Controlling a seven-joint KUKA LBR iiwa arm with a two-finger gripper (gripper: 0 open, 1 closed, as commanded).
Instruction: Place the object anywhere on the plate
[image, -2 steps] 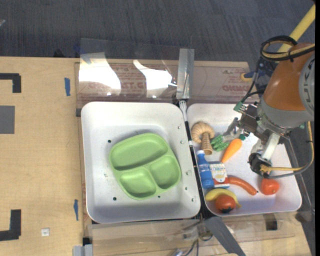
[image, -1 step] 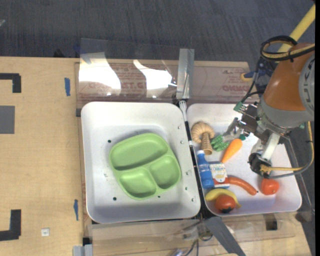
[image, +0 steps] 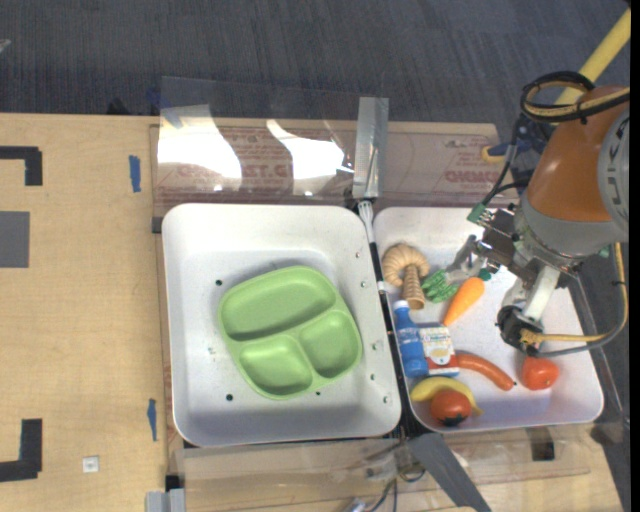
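A green plate (image: 290, 330) with three compartments lies in the left bin (image: 190, 250), with nothing on it. The right bin (image: 580, 400) holds the toy foods. An orange carrot (image: 463, 298) lies beside a small green piece (image: 437, 287). My gripper (image: 478, 256) hangs over the back of the right bin, just above and right of the carrot and close to its top end. Nothing is visibly held in it. The arm's orange band (image: 570, 170) stands behind it.
Also in the right bin: a tan ribbed wooden piece (image: 404, 264), a blue bottle (image: 408, 340), a white card (image: 438, 347), a red chili (image: 485, 369), a red tomato (image: 539, 373), and a banana with a red fruit (image: 448, 400). A metal divider (image: 370, 150) stands behind the bins.
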